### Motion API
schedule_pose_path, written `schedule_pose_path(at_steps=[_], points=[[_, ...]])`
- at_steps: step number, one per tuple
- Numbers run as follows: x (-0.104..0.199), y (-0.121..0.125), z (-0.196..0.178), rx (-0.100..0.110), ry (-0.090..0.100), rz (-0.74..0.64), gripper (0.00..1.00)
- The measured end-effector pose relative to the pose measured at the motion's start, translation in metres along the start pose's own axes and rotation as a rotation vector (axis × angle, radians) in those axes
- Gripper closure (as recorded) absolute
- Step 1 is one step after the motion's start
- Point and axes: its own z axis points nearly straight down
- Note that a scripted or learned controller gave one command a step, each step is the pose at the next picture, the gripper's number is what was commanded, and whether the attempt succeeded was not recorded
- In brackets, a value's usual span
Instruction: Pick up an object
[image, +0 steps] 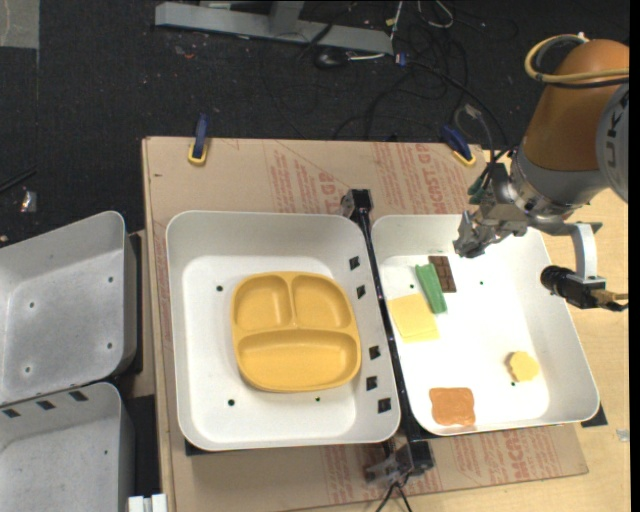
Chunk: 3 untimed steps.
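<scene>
**A:** Any writing you can read?

**B:** The brown board (300, 165) under the bins carries red print, upside down and repeated. I cannot read it with any confidence. Nothing on the objects themselves is legible.

**A:** Where is the gripper?

**B:** The gripper (470, 245) hangs over the far edge of the right bin (560, 330), near the middle of that edge. Whether it is parted or closed I cannot tell; it is dark and small against the rim. Nothing is visibly held in it.

**A:** And the things to pick?

**B:** All in the right bin. A green bar (431, 288) lies near the far left corner, with a dark brown block (442, 274) touching its right side. A pale yellow square (413, 317) sits just beside the near end of the green bar, close to the left edge. An orange piece (452, 406) lies by the near edge, and a small yellow piece (522, 367) sits toward the near right corner.

**A:** The left bin?

**B:** The left bin (200, 300) holds a yellow divided plate (296, 331), three compartments, roughly centred.
</scene>
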Motion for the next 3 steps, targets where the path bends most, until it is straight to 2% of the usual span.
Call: schedule_pose_path(at_steps=[1, 3], points=[[0.058, -0.013, 0.012, -0.001, -0.001, -0.001, 1.0], [0.169, -0.038, -0.003, -0.001, 0.0, -0.002, 1.0]])
